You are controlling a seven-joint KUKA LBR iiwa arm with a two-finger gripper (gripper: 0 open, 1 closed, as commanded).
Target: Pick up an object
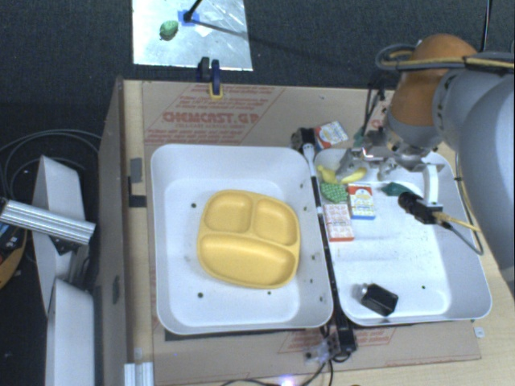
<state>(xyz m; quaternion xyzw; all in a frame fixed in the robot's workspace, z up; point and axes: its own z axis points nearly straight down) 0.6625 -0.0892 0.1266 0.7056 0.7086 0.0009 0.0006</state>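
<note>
Camera view: just the one overhead cam, looking down at a slant, with the arm coming in from 3 o'clock.
Claw point(360, 162): hangs low over the 11 o'clock corner of the right bin point(418, 272). Honestly can't tell if it's released or clenched, since the wrist blocks that bit, and I can't make out anything in its grip.
Yellow piece point(356, 176): my pick for the object. It's in the right bin just beside the claw, at about 6 o'clock from it, maybe touching.
Long axis: looks like roughly 9-to-3 across the view, but the claw covers part of it, so don't quote me.
Green packet point(331, 191): at 7 o'clock from the claw, right up against the yellow piece and hard by the bin's 9 o'clock wall.
Red-and-white box point(362, 202): at 6 o'clock, just past the yellow piece.
Pink box point(339, 222): next one down, toward 7 o'clock.
Teal piece point(395, 188): at 4 o'clock from the claw, near.
Black block point(378, 299): alone at the 6 o'clock end of the bin, well apart from everything.
Small carton point(331, 133): sits outside the bin's rim at 11 o'clock.
Left bin point(177, 183): holds a yellow divided plate point(249, 238), well off at 8 o'clock.
My read: a short drop toward 6 o'clock reaches the yellow piece, and the crowding from the green packet is the risk.
</note>
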